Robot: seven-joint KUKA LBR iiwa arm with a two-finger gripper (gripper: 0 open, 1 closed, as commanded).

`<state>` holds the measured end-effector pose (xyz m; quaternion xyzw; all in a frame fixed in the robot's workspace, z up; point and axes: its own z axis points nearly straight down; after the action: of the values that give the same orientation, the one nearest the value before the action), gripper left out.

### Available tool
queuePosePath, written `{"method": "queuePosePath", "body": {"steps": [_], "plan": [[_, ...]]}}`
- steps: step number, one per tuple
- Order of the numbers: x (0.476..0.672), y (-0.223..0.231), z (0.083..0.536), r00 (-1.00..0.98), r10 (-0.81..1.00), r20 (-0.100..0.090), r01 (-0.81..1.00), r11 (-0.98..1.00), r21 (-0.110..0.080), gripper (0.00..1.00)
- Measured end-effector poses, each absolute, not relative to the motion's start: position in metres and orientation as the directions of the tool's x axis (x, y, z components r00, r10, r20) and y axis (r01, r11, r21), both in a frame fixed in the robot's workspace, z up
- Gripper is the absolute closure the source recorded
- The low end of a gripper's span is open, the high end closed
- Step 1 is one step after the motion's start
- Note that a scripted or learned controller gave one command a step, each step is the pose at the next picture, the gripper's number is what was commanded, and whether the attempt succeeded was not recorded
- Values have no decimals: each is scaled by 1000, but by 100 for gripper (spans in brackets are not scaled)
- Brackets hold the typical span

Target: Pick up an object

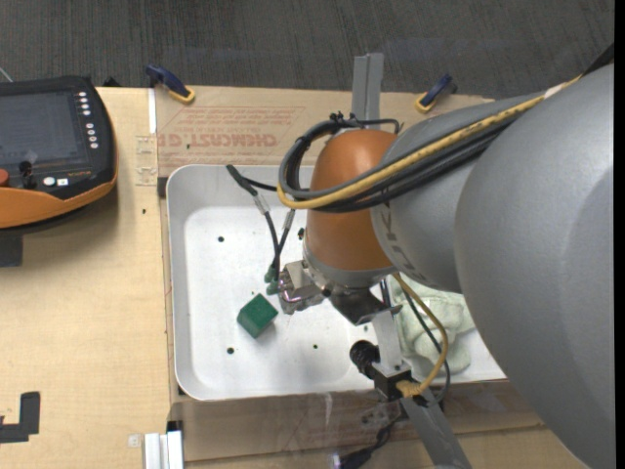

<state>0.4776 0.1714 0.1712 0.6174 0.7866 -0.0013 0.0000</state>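
A robotics lab: a grey industrial arm [508,213] with an orange band and bundled cables reaches over a white bin [195,262] on a plywood bench [78,311]. An orange-edged control tablet [49,149] lies at the bench's left, clamps [171,83] grip its far edge, and grey carpet [244,18] covers the floor beyond.

bright, even overhead light. the white bin [195,262] is close to overexposed and carries soft shadows beneath the arm [508,213]. the arm's orange band [352,203] shows a mild sheen. the near grey casing looks soft; the bench stays fairly sharp.
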Motion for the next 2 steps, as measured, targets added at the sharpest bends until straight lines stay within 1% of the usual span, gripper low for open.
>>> {"method": "queuePosePath", "body": {"steps": [1, 2], "plan": [[477, 113, 166, -499, 867, 0, 867, 499, -4, 100], [477, 133, 98, -859, 512, 2, 512, 859, -2, 100]]}}
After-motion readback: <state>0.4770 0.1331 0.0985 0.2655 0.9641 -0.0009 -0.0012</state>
